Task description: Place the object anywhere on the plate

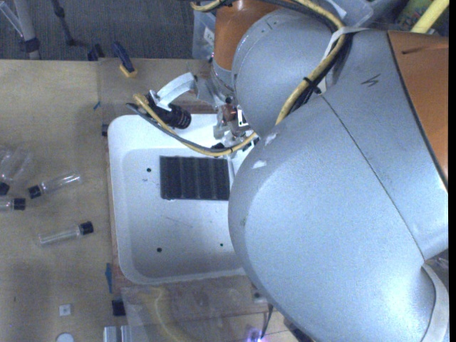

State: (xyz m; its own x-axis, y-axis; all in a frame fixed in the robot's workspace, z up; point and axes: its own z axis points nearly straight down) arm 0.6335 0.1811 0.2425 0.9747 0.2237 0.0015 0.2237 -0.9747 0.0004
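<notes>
Gripper (229, 123) jaw state: can't tell, tucked under the wrist by the far rim of the white bin (135, 212). Object: too hidden to place, prob there too. Black ribbed plate (194, 178) just beside. Imo best to centre over plate, lower slow, then release.

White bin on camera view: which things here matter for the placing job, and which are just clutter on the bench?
Job:
- white bin
- dark ribbed rectangle on the bin floor, possibly the plate
- arm, covering much of the bin

Lying about:
- clear vials with black caps on the bench, left of the bin
- blue clamp at the bench's far edge
</notes>
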